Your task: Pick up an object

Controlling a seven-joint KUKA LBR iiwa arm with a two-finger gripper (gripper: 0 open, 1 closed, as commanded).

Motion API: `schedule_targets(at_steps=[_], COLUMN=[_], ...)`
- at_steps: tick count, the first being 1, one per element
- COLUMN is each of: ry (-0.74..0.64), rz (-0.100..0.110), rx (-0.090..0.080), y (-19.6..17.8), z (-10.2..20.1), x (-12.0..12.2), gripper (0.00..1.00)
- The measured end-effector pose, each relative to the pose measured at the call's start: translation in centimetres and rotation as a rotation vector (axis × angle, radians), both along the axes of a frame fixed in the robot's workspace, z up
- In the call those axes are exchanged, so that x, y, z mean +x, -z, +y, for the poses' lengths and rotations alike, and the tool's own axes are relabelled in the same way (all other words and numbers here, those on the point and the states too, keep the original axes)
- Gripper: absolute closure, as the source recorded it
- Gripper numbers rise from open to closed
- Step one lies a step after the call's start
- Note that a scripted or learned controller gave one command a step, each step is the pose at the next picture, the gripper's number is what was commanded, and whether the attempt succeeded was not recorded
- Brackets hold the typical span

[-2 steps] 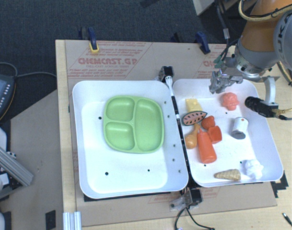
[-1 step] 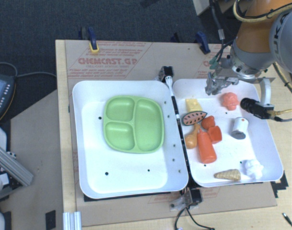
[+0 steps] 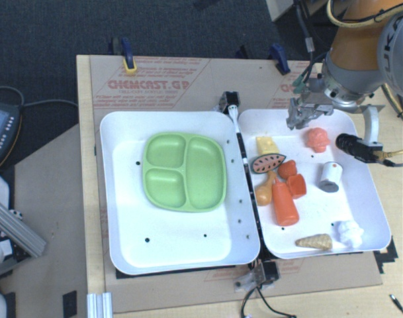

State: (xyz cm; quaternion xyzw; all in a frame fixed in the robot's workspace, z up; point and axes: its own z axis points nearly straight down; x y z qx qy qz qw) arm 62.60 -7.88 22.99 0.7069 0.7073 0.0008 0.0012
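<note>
The right bin [image 3: 366,204] holds several small items: a pink strawberry-like piece [image 3: 316,138], a yellow block [image 3: 265,144], a watermelon slice [image 3: 267,162], red pieces [image 3: 292,177], an orange bottle shape [image 3: 284,203], a white cup [image 3: 330,175], an ice-cream cone [image 3: 313,242] and a white crumpled piece [image 3: 349,231]. My gripper [image 3: 299,120] hangs over the back of the right bin, just left of the pink piece, and I see nothing held in it.
A green divided plate [image 3: 185,171] lies in the left bin [image 3: 122,197]. A black part [image 3: 357,147] of the arm reaches over the right bin's far right side. Clamps [image 3: 128,63] sit on the board's back edge.
</note>
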Motion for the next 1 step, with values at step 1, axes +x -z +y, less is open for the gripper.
schedule_targets(at_steps=[1], ry=[-0.001], rz=[-0.002], rx=[-0.001], y=[-0.41], z=[-0.7], x=[1.24], gripper=[1.0])
